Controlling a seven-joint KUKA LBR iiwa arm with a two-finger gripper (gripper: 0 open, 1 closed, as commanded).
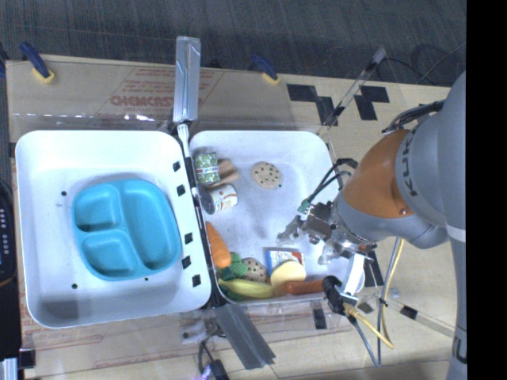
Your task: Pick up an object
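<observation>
1. The right bin (317, 153) holds crowded toys along its near edge; the arm (396, 188) could knock neighbours.
2. The gripper (305, 226) hovers above the yellow fruit (287, 272) there; its jaws' spread is unclear, so a miss is possible.

The tan bench (261, 93) bears two white bins — the left bin (40, 212) and right bin (305, 145) — side by side.

Glossy white plastic bins (47, 212), a smooth blue plastic tray (123, 229).
</observation>
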